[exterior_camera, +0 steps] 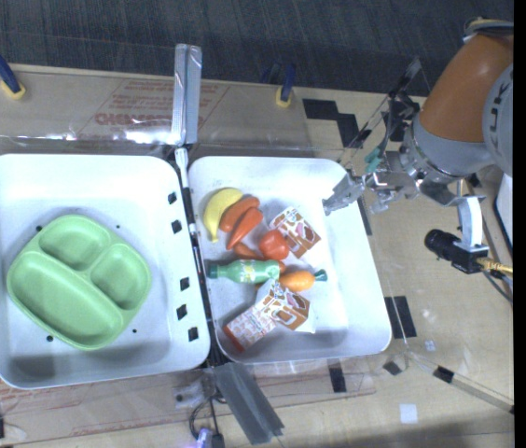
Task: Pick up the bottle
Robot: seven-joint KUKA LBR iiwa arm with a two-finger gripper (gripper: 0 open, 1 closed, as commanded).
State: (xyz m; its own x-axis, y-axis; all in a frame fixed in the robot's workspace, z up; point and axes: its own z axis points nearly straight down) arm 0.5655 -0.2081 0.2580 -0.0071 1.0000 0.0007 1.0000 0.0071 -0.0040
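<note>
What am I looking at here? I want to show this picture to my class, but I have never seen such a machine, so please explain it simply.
This is one picture from a camera fixed above a workbench, looking down at a slant. The grey and orange shape at the right is a robot arm. Its gripper, a two-finger claw, hangs over the right edge of the right bin and holds nothing.

Two shallow white bins sit side by side. The left bin holds a green divided plate. The right bin holds toy groceries: a banana, a carrot, a red pepper, a small orange fruit, two printed snack packets, and a green bottle lying on its side in the middle. The arm's job is to pick up that bottle, which it has not yet touched.
</note>
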